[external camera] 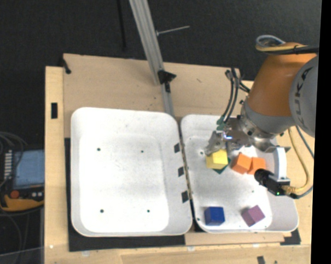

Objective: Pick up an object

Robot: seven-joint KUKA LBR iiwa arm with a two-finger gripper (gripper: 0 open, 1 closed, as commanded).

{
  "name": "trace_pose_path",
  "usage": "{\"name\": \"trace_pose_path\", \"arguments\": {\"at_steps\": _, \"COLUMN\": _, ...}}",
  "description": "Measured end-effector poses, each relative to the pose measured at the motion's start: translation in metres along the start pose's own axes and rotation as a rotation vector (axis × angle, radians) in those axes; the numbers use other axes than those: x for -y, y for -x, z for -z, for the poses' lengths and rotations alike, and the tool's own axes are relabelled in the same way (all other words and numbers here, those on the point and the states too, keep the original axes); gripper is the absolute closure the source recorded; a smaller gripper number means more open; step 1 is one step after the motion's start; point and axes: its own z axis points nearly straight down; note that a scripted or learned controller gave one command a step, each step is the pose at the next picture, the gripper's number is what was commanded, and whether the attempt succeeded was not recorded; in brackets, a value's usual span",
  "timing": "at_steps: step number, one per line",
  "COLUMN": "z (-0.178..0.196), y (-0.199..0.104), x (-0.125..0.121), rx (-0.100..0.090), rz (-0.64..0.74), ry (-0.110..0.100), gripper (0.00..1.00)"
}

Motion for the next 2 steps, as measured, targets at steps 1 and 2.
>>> {"name": "trace_pose_path", "arguments": {"at_steps": 1, "z": 0.005, "y": -0.056, "x": 0.0, "rx": 0.0, "rz": 0.001, "ry": 0.001, "gripper": 1.0}}
{"name": "trace_pose_path", "arguments": {"at_steps": 2, "z": -0.008, "y": -0.116, "x": -0.005, "rx": 0.001, "rz": 0.0, "ry": -0.003, "gripper": 1.0}}
